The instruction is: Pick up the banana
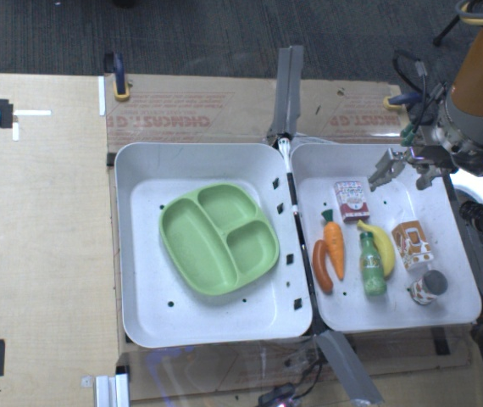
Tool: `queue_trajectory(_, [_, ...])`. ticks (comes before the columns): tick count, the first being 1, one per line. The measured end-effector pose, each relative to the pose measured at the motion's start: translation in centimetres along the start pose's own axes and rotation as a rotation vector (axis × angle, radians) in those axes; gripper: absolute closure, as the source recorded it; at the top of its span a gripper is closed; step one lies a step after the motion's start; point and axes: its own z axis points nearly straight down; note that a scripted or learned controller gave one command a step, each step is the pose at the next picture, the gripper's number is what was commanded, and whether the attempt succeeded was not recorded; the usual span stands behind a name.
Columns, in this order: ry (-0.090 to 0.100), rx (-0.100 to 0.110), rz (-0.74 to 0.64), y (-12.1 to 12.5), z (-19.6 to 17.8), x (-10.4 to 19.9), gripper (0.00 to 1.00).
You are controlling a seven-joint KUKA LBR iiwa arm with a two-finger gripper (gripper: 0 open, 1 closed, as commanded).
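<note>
Gripper (401, 166) hung open and empty above the right bin's (462, 299) far edge, with the banana (380, 244) lying nearer the camera beside the green bottle (373, 265), long axis running roughly far-to-near.

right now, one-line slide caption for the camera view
Gripper open above the right bin's far edge, short of the banana lying between green bottle and snack packet.

yellow banana (380, 245) lies curved in the right bin, beside a green bottle.
</note>
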Motion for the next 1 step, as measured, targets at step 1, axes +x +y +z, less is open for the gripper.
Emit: queue_trajectory(1, [0.000,0.000,0.085,-2.51,5.06,-2.35,0.00])
